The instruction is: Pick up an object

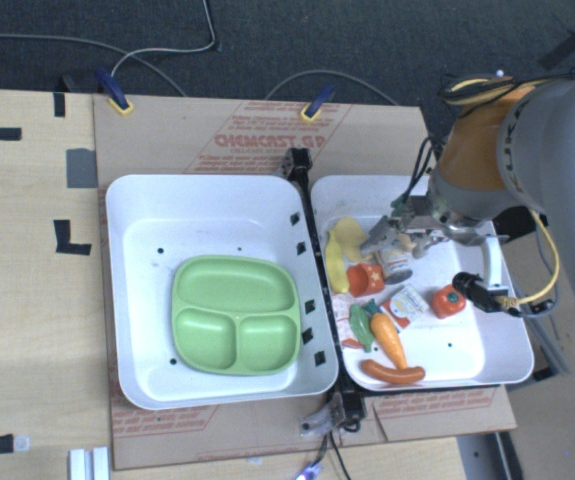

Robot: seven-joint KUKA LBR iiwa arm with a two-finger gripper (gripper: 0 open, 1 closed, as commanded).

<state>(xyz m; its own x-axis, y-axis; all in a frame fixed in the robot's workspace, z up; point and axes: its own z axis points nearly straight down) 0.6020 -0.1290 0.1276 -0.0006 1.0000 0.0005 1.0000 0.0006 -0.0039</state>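
Observation:
My gripper (391, 251) hangs low over the back left part of the right bin (497, 353), below the arm's orange band (477, 148). Right under and beside it lie a yellow banana-shaped toy (341, 242) and a red toy (364, 279); I cannot tell whether it touches either. Further front lie an orange carrot (388, 338), a green piece (358, 326), a brown-orange sausage (393, 373), a white and red packet (405, 307) and a small red tomato (448, 303).
The left bin (137, 218) holds a green divided plate (235, 314). A black clip (299, 161) joins the two bins at the back. Cables run across the dark floor behind the bench.

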